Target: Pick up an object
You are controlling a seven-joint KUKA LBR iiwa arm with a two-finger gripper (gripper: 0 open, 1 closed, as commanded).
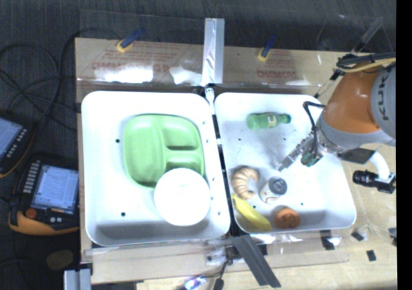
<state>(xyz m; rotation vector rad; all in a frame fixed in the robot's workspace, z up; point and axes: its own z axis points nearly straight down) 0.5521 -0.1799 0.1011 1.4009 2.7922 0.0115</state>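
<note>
The gripper (293,155) hangs over the middle of the right bin (335,208), right of centre in the frame; I cannot tell how it is set. The nearest candidate looks like the small grey-capped ball (275,187), just below-left. A straight descent centred over it, clear of the croissant (245,180) and banana (250,214), would suit.

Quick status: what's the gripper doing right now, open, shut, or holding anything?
Gripper: hangs over the right white bin, above the small round grey-capped object; nothing visible between its fingers; open or shut cannot be told.
</note>
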